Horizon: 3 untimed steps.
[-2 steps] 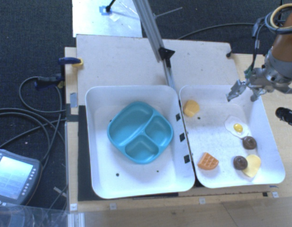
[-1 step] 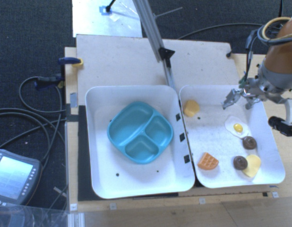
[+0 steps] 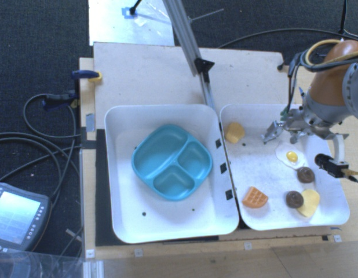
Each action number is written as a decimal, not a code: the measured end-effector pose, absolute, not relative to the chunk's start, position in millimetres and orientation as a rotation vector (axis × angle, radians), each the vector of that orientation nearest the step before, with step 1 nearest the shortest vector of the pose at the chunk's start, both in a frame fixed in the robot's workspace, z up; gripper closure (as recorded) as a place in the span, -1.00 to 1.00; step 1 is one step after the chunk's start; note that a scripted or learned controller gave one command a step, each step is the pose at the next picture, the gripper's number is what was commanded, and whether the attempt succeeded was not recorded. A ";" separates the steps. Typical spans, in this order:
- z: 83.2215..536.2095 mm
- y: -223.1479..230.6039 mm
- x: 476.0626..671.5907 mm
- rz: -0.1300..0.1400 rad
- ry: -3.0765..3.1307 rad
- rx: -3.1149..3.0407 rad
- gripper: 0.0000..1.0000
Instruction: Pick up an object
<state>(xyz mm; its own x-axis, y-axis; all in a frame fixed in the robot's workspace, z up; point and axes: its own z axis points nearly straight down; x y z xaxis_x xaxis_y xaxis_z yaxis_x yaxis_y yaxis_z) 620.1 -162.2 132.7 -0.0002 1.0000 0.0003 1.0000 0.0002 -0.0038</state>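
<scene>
The right bin [image 3: 257, 165] holds several toy foods: a yellow chunk [image 3: 234, 132] at the far left, a fried egg [image 3: 291, 156], an orange waffle [image 3: 255, 198], two brown round pieces [image 3: 306, 175] [image 3: 293, 199] and a pale yellow wedge [image 3: 310, 202]. My gripper [image 3: 273, 132] hangs over the back of this bin, just up-left of the egg and to the right of the yellow chunk. I see nothing held in it. The grey arm with its orange band [image 3: 335, 74] reaches in from the right.
In the left bin [image 3: 124, 132] lies a blue divided plate [image 3: 172, 161]. A slanted metal pole [image 3: 187, 36] crosses the back of the bench and ends at the bins' shared wall. Cables and a pendant [image 3: 17, 216] lie on the floor at the left.
</scene>
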 end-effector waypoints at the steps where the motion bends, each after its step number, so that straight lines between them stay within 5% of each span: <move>1: 148.2 -162.8 622.4 -0.004 -2.224 -2.224 1.00; 3: 238.2 -168.5 619.8 -0.006 -2.230 -2.221 1.00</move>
